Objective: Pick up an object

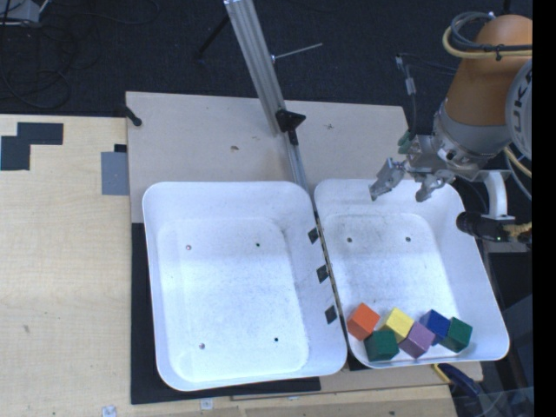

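Note:
Several small cubes lie bunched in the near corner of the right bin [469, 259]: an orange cube [364, 320], a yellow cube [400, 322], a dark green cube [381, 345], a purple cube [418, 338], a blue cube [434, 324] and a green cube [457, 333]. My gripper [405, 187] hangs above the far edge of the right bin, well away from the cubes. Its two fingers are spread apart and hold nothing.
The left bin [174, 224] sits beside the right one, with black clips [322, 273] along the shared edge. A slanted aluminium post [261, 68] rises behind the bins. The arm's orange band [486, 68] is at the upper right.

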### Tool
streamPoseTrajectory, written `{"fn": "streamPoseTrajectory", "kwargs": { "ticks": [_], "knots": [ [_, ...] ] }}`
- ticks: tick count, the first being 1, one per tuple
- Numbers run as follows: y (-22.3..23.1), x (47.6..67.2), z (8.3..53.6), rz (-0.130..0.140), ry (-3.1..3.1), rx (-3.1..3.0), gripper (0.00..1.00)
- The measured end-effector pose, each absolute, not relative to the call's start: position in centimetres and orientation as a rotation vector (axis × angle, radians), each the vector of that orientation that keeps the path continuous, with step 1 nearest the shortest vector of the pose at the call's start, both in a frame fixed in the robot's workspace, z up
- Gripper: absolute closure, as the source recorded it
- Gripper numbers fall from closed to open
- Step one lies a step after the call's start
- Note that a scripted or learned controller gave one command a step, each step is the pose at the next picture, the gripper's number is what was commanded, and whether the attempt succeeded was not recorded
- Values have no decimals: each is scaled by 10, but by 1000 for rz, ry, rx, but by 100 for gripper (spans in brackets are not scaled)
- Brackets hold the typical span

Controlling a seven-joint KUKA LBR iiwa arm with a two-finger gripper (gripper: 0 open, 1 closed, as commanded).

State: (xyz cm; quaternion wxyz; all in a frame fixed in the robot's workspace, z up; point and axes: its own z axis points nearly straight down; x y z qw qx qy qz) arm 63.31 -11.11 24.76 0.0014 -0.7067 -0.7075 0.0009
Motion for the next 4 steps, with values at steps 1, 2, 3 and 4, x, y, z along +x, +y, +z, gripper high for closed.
{"fn": "streamPoseTrajectory", "kwargs": {
  "ticks": [1, 2, 3, 4],
  "knots": [
    [-137, 609, 196, 10, -2213, -2220, 0],
    [-136, 611, 210, 3, -2217, -2222, 100],
    [-48, 600, 189, 2, -2223, -2209, 100],
    [-21, 515, 190, 8, -2213, -2217, 100]
  ]
}}
